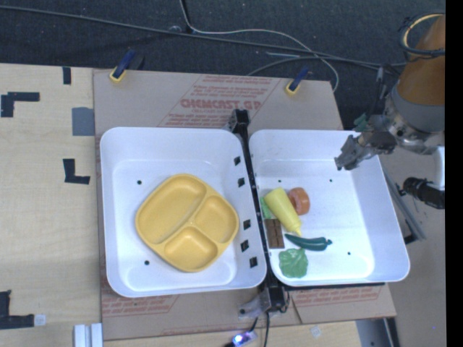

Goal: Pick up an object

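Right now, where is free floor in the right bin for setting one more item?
The right bin is bare between the orange piece, the green pepper and its right wall. Crowded along the divider: yellow piece, brown block, green leaf.

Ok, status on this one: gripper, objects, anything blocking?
Gripper over right bin's upper right edge, nothing between its fingers. Small items clustered at bin's left wall: yellow piece, green pepper. Path unobstructed.
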{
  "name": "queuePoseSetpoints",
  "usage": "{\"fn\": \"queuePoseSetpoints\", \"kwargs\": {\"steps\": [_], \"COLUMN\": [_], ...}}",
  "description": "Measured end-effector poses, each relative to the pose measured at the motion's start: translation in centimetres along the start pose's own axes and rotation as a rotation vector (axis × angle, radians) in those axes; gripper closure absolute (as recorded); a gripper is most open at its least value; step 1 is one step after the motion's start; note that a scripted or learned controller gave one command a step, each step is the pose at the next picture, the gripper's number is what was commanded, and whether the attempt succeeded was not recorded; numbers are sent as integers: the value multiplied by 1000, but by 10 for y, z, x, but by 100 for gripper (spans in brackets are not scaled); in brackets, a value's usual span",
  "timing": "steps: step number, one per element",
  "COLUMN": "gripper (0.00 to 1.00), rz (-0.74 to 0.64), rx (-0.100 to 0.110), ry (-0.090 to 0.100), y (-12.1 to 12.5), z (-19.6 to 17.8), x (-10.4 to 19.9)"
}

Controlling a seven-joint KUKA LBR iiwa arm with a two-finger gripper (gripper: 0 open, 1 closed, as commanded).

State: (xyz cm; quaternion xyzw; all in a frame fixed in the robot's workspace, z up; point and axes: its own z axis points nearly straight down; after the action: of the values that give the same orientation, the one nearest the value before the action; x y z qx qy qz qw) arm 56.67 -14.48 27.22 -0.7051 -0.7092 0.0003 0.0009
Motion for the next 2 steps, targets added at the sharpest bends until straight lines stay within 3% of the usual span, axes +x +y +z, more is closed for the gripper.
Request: {"fn": "queuePoseSetpoints", "kwargs": {"steps": [1, 2], "gripper": [100, 100], "rz": [2, -1], "rx": [0, 0], "ry": [-1, 0], "y": [12, 19], "z": [7, 11], "x": [40, 101]}}
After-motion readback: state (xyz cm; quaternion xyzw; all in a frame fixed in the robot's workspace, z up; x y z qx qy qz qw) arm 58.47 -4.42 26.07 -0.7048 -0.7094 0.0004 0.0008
